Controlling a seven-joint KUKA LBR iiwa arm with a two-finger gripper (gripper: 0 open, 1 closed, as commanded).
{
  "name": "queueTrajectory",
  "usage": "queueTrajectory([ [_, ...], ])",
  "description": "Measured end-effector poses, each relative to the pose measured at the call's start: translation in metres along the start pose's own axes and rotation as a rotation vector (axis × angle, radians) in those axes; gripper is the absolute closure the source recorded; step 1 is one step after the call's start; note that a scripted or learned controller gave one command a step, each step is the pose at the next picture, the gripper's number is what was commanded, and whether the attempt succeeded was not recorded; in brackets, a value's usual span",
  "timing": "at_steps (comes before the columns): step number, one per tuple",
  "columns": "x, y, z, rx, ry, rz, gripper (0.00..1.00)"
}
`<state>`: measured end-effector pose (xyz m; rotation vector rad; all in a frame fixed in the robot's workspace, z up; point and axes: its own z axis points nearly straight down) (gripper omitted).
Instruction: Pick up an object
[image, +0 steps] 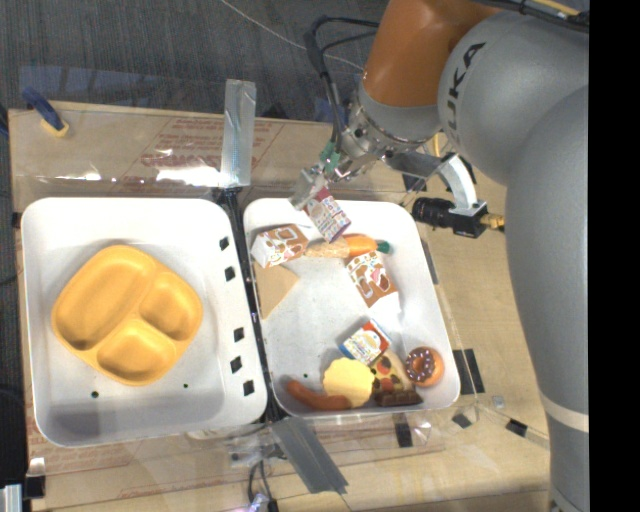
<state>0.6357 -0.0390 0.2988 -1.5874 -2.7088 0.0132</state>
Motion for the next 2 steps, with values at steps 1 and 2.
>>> queueTrajectory([
  [1, 0.002, 0.002, -0.009, 0.002, -0.001, -0.011, 1.0],
  [2, 0.084, -0.035, 0.045, -0.004, 0.004, 0.094, 1.0],
])
